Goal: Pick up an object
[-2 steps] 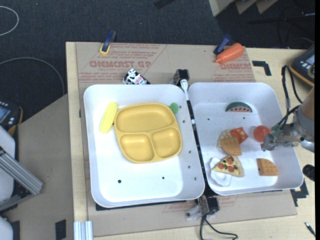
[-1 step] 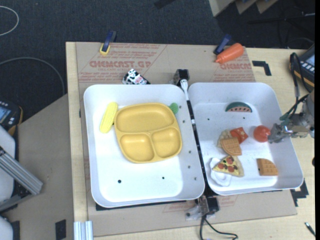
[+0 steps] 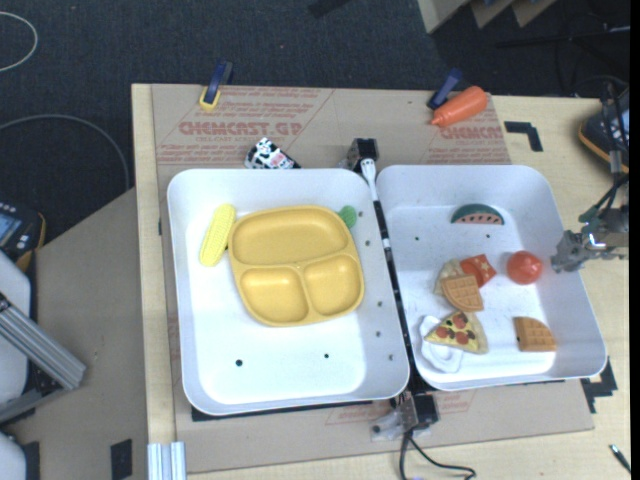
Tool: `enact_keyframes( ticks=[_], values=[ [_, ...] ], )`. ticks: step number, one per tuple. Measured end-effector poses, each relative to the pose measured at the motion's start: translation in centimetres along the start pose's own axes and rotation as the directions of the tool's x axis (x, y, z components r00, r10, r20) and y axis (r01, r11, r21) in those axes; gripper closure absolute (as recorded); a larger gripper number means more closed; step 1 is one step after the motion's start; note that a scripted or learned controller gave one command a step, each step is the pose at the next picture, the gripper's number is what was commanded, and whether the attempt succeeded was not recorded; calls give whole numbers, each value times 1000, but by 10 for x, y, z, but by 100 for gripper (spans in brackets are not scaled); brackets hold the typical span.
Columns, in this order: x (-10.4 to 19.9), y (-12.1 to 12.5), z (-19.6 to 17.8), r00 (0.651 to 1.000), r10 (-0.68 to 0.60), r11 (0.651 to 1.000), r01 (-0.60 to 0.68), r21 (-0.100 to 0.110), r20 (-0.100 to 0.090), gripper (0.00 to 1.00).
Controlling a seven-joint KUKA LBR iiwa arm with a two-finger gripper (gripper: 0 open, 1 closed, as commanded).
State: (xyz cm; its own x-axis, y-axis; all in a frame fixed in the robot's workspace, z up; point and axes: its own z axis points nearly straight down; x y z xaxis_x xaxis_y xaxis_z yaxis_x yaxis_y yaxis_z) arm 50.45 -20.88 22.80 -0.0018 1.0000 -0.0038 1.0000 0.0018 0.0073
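Bench: two white bins | left bin (image 3: 200, 348): yellow tray (image 3: 295, 263), corn (image 3: 215, 234) | right bin (image 3: 560, 218): tomato (image 3: 523, 266), near gripper (image 3: 572, 251) at right rim | finger state: cannot tell

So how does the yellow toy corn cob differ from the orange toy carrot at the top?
The yellow toy corn cob lies inside the left white bin, beside the yellow divided plate; the orange toy carrot lies outside both bins, on the bench board. The corn stands nearly upright in the view; the carrot slants. The corn is blunt-ended, the carrot tapers. Both are small, elongated play foods.
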Motion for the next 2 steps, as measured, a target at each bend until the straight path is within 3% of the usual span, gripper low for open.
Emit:
enact_keyframes(
  ticks=[2],
  values=[
    [98,81,2,1000,-5,1000,5,2,-4,100]
  ],
)
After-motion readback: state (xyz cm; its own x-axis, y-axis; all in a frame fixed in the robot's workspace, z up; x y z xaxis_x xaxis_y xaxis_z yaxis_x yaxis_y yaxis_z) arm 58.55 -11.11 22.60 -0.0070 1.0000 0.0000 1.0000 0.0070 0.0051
